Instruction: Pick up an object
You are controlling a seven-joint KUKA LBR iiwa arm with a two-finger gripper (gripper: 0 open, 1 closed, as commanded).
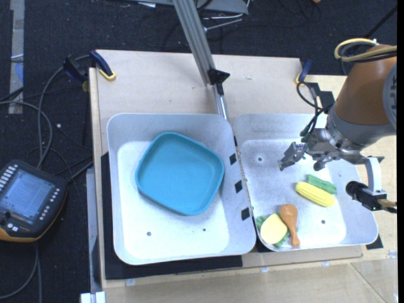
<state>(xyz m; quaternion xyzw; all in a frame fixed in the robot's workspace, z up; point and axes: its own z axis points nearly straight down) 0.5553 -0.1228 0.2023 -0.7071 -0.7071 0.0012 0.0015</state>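
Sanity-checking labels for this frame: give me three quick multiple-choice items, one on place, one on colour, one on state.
1. Where does the blue plate lie?
A. left bin
B. right bin
C. on the bench outside the bins

2. What colour is the corn cob?
A. red
B. yellow
C. purple

3. How does the gripper stand?
A. resting on the blue plate
C. gripping the corn cob
B. above the right bin, holding nothing

Key: 1 A, the plate sits within the left bin. 2 B, yellow with a green husk. 3 B, nothing sits between the fingers.
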